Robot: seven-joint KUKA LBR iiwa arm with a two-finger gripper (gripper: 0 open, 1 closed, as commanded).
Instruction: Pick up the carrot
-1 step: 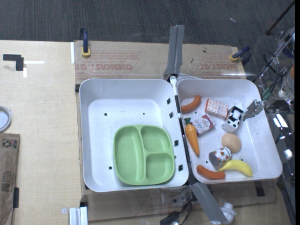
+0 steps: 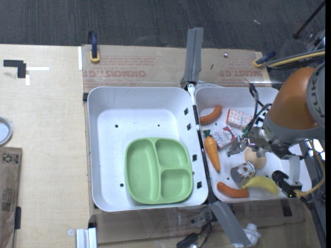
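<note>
Orange carrot (image 2: 211, 152) lies along the left wall of the right bin (image 2: 202, 138), beside a snack packet (image 2: 223, 137). Gripper (image 2: 239, 146) hovers just right of it; jaws' state cannot be told.

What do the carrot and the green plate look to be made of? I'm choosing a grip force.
The carrot looks like moulded plastic toy food: an even orange, smooth, with a small green top, though the view is too coarse to rule out rubber. The green plate looks like hard plastic with a matt finish: one flat pale green, rounded moulded dividers, no sharp glints.
</note>
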